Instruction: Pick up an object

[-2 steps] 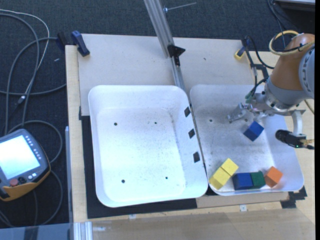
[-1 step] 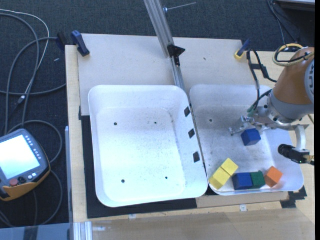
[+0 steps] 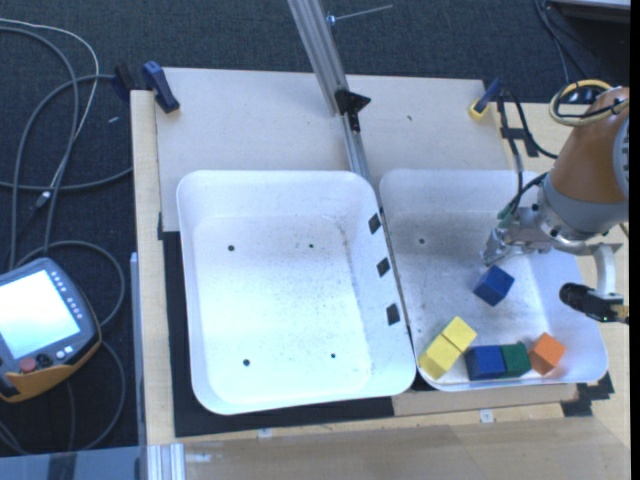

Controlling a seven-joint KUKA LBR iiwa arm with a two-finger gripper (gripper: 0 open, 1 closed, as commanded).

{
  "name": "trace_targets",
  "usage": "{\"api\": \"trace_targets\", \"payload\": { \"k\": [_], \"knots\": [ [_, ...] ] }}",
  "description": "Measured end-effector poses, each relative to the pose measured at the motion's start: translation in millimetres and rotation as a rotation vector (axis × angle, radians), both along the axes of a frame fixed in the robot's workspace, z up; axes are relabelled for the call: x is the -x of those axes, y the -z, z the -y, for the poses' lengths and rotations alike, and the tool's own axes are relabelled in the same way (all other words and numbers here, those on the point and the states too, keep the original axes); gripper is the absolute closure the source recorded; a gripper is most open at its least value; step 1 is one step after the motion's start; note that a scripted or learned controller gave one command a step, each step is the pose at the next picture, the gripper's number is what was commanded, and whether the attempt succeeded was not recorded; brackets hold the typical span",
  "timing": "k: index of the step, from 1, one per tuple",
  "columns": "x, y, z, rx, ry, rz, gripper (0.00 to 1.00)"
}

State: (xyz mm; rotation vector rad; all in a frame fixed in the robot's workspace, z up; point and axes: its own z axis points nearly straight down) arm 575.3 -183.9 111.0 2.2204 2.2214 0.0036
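Starting at your left, the pendant (image 3: 40,333) lies off the bench (image 3: 250,118) among cables, clear of the work. Next comes the left bin (image 3: 200,193), then the post (image 3: 320,48) slanting down to the seam between the bins; keep the arm away from it. In the right bin (image 3: 420,198) a row of blocks hugs the near rim: yellow block (image 3: 447,348), dark blue block (image 3: 486,362), green block (image 3: 515,358), orange block (image 3: 547,352), packed side by side and hard to get fingers around. Your likeliest pick is the blue cube (image 3: 494,286), standing alone mid-bin, tilted a little, just below the claw (image 3: 500,248). You cannot tell from here whether the claw is wide or narrow, and nothing shows between its fingers. Centre over the cube, turn to match its faces, then descend straight. There's open floor to the cube's left; the far right wall and the row below give less room.
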Motion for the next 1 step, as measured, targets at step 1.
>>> {"api": "trace_targets", "payload": {
  "k": [1],
  "knots": [
    [0.3, 0.7, 0.0, 0.000, 0.000, -0.001, 0.00]
  ]
}}
